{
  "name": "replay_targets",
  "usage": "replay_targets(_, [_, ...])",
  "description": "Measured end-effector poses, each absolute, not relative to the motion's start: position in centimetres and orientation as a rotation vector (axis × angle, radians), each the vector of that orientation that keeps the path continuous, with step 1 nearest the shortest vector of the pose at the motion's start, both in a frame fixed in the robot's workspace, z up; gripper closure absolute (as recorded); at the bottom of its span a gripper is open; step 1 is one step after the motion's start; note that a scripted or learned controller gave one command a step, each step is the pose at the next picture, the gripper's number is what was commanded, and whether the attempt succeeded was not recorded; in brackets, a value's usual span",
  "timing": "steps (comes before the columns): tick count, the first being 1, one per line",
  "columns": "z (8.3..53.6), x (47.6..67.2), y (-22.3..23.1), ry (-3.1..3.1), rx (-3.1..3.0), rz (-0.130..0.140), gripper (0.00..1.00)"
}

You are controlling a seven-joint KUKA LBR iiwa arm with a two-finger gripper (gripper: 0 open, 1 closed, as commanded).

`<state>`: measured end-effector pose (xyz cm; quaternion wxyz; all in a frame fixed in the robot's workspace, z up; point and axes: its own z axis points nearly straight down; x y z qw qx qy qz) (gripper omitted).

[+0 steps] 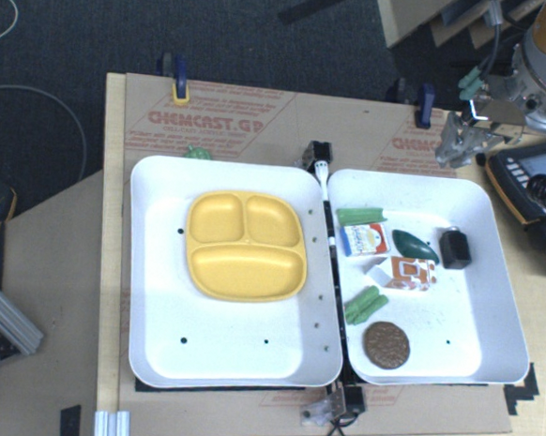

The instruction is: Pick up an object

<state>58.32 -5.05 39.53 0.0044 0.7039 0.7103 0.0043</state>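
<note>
Looking down on two white bins lying side by side on a printed brown board (261, 127). Finding the gripper (458, 142) hanging at the far right, just beyond the far rim of the right bin (494, 277) and apart from everything inside it. Not being able to tell whether spread or closed from this angle. Seeing nothing gripped beneath it.

Counting seven loose things in the right bin, all lying on its floor. Noting a long green piece (361, 215) nearest the far left corner, with a blue and white carton (363, 239) touching its near side. Spotting a dark green object (414, 243) just right of that carton, and a black block (454, 247) beside it, further right. Placing an orange and white carton (410, 273) in the middle, tilted. Picking out a green pod (366, 305) lying slantwise near the left wall, and a brown round disc (387, 345) closest to the near rim.

Finding a yellow divided plate (247, 246) resting flat in the left bin (152, 325), toward its far half. Marking a blue clamp (180, 78) gripping the board's far edge on the left.
</note>
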Motion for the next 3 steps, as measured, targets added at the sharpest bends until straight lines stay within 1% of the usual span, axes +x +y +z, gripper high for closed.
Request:
replay_targets(1, [45.5, 60.4, -8.4, 2.214, 2.217, 0.007, 1.0])
replay_targets(2, [35.6, 57.2, -3.6, 2.233, 2.224, -0.01, 1.0])
replay_targets(3, [41.6, 58.2, -1.3, 2.222, 2.212, 0.009, 1.0])
